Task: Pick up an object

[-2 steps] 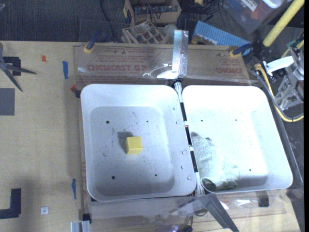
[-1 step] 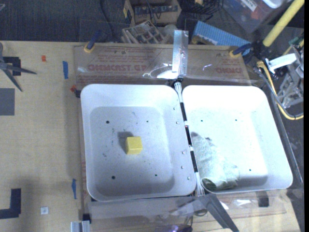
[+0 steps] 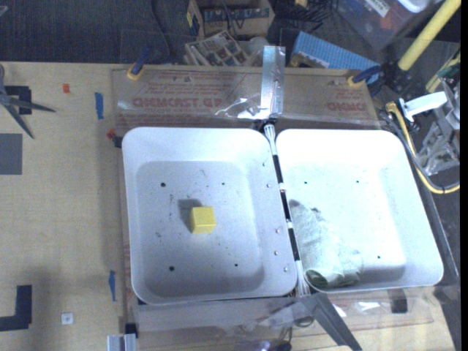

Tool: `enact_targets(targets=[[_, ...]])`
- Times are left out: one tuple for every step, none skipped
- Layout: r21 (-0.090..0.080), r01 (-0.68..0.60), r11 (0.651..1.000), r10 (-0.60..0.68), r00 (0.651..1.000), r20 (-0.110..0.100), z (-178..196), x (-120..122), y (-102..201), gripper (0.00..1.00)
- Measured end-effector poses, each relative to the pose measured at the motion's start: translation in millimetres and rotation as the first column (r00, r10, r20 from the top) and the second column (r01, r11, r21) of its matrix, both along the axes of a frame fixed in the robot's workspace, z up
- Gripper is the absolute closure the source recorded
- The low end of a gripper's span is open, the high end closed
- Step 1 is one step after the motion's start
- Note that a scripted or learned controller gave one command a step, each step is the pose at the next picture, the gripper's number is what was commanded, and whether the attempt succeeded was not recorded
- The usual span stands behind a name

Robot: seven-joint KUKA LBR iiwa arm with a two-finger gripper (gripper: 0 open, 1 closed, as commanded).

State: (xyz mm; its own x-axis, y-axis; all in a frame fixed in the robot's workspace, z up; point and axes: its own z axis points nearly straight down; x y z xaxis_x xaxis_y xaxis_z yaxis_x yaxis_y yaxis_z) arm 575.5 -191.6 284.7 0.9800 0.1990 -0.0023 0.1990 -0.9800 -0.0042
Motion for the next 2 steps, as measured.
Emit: enact_targets(targets=[[-0.004,-0.032,0.999,0.032,0.999,0.004,24,23,-24,1.00],[-0.004,-0.007,1.000,0.007,1.000,0.003,54,59,-29,1.00]])
